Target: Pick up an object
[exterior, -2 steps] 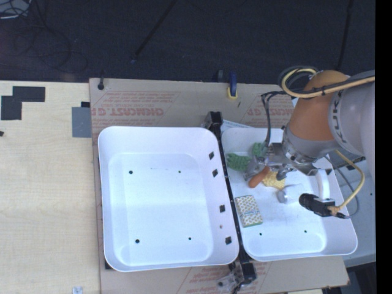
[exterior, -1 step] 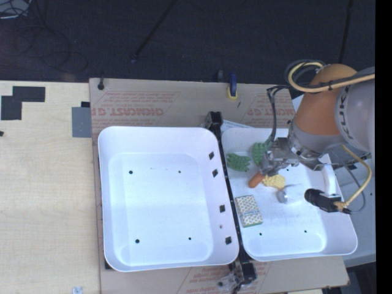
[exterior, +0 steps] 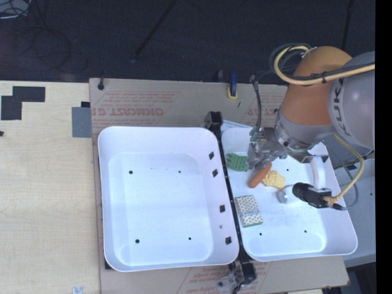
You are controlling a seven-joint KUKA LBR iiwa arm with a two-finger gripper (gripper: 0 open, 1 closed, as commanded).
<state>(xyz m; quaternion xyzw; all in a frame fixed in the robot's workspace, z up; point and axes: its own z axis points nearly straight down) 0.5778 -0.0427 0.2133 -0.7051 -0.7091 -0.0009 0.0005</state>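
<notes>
The jaws hang low over the far left part of the right bin [exterior: 298, 233], at the end of the grey and orange arm [exterior: 313, 106]. They sit in shadow and clutter, so I cannot tell whether they are apart or together, and nothing can be seen held between them.

Just toward the view's left of the jaws lies a green object [exterior: 236, 162], close to the wall where the two bins meet. Directly on the near side of the jaws lies an orange carrot-shaped piece [exterior: 258, 177], tilted, with its upper end right under them; whether it touches them cannot be told. A yellow object [exterior: 274, 180] lies against the orange piece's right side. Further toward the near edge and slightly left, a patterned block [exterior: 248, 211] lies flat close to the dividing wall. A small grey object [exterior: 282, 196] lies near the yellow one, on its near side.

The pieces crowd the right bin's left half. Toward its near right corner the floor shows plain white up to the rim. Across the dividing wall, on the jaws' left in the view, the left bin [exterior: 159, 208] shows a broad white floor. Both bins rest on a cardboard sheet [exterior: 153, 101] on the pale counter [exterior: 43, 195].
</notes>
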